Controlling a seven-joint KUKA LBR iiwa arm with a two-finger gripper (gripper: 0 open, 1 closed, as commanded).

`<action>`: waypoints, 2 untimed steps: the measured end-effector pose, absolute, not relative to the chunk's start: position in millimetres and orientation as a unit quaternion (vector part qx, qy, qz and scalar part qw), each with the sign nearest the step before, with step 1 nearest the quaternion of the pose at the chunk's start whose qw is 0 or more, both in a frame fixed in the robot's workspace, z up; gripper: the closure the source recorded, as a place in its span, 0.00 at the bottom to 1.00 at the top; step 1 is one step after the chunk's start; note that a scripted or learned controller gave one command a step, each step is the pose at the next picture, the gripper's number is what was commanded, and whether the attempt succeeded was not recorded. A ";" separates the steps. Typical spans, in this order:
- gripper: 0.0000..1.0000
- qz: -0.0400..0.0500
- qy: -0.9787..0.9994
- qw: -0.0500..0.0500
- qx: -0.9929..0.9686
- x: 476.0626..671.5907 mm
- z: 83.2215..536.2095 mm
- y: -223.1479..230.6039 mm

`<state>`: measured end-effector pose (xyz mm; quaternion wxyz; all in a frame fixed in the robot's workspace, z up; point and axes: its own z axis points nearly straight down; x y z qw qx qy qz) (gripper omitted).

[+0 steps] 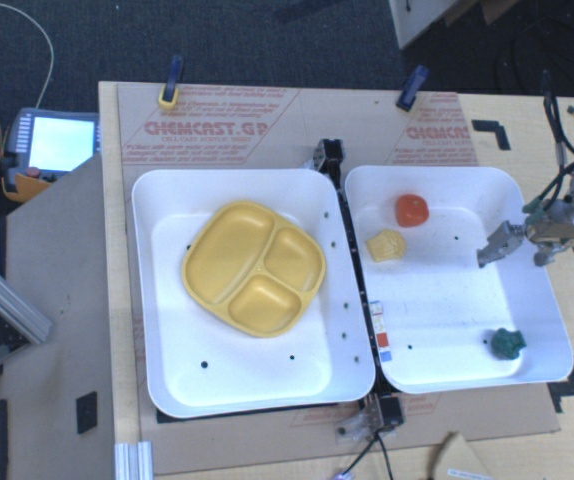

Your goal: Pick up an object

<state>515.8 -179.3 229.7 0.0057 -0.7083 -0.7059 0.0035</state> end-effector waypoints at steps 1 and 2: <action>0.00 0.000 -0.707 0.000 -0.707 518.6 236.1 -178.9; 0.00 0.001 -0.707 0.003 -0.707 517.8 193.2 -180.2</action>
